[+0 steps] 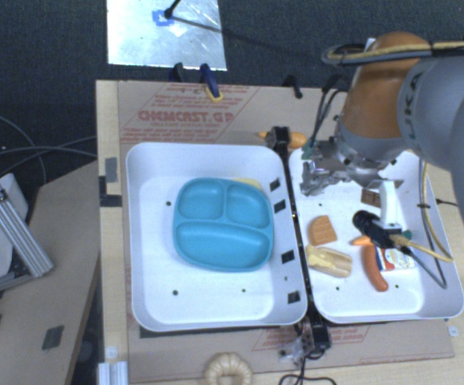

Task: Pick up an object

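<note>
**Jaws hanging over the right bin, their spread impossible to tell**

Nearest the camera, a pale bun-shaped piece (330, 261) is lying at seven o'clock in the right bin (360, 299). A red sausage shape (375, 269) is lying beside it at five o'clock. Just beyond, left of the bin's centre, a tan slice like toast (323, 230) is lying flat. It is sitting nearest the jaws, which are hovering apart from it at eleven o'clock in the bin.

I am judging this slice the likeliest pick. It is looking like toy food: light, stiff, and matte rather than slippery. Because it is lying thin against the smooth white floor, it is asking for a pinch across its two straight side edges.

In the left bin (159, 279) a glossy blue divided plate (223, 223) is resting at centre. Farther off, at twelve o'clock, printed cardboard (183, 115) is showing from under both bins.
</note>
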You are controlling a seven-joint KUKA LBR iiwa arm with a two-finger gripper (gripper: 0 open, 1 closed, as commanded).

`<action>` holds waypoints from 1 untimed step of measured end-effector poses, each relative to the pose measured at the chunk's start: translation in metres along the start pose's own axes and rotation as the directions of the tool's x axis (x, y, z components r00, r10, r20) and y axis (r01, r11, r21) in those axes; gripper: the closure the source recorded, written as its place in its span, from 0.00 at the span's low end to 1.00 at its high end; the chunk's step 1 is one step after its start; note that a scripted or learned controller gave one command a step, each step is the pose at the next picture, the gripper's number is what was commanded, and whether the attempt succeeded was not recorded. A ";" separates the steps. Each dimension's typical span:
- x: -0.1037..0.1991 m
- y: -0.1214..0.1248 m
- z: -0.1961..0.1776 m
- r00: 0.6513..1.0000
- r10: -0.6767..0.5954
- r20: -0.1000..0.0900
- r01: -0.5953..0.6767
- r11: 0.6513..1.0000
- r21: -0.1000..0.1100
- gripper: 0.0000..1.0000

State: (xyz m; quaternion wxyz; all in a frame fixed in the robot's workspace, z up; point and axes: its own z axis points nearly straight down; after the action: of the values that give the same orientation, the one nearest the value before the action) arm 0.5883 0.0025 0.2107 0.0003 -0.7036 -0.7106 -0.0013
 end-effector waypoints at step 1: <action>0.054 0.007 -0.003 1.000 0.000 0.000 0.000 1.000 -0.002 1.00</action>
State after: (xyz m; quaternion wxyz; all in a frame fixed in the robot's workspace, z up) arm 0.5945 0.0563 0.2142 -0.0004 -0.7034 -0.7108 -0.0019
